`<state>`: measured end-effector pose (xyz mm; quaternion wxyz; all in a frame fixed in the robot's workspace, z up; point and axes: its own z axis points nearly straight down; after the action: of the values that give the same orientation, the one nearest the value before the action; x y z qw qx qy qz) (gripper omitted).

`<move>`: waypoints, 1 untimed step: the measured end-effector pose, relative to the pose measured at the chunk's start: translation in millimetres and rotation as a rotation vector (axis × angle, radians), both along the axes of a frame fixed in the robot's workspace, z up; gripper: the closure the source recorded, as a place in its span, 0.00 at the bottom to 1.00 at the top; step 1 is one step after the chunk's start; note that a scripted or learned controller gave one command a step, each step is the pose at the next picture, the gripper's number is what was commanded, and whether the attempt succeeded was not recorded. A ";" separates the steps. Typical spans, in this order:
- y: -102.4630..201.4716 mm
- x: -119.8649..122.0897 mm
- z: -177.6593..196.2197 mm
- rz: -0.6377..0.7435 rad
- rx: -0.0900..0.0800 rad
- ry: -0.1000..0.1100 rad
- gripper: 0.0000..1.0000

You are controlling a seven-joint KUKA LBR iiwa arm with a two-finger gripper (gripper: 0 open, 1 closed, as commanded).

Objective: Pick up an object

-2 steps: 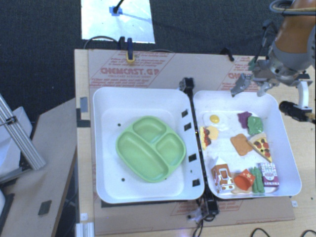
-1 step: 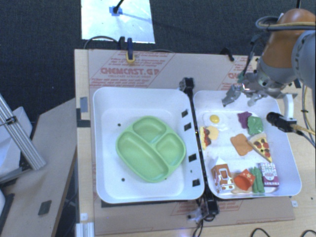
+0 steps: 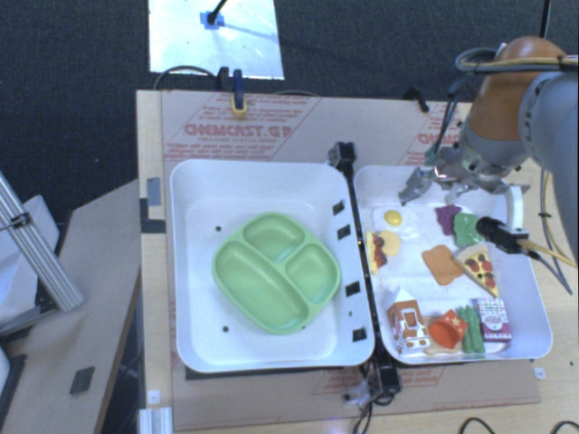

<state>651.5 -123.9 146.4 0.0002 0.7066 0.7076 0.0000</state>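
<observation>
- Looking down on the worktop, I see a tan board with red lettering filling the middle of the frame and carrying both bins.
- I find the left bin at centre-left; it holds a green divided plate lying flat, slightly right of the bin's middle.
- I see the right bin at centre-right, touching the left one along a black divider strip.
- The arm comes in from the upper right, its orange band near the top right edge and its grey wrist over the bin's upper right corner.
- I make out the hand over the upper left part of the right bin, just above the toy fried egg; nothing sits between its fingers, and I cannot tell whether they are spread or closed.
- Toy foods lie across the right bin:
- a pizza slice at mid-right;
- a red and white carton at lower right;
- a small house-like box at lower left;
- an orange toast piece in the middle;
- a green vegetable beside a purple piece towards the upper right;
- a fried egg at upper left, with a yellow and red piece just below it.
</observation>
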 end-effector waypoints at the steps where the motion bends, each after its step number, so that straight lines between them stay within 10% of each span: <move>1: -7.7 -3.7 -46.0 -0.001 0.000 0.002 0.00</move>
<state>647.7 -131.6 100.4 -0.0006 0.7069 0.7073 -0.0007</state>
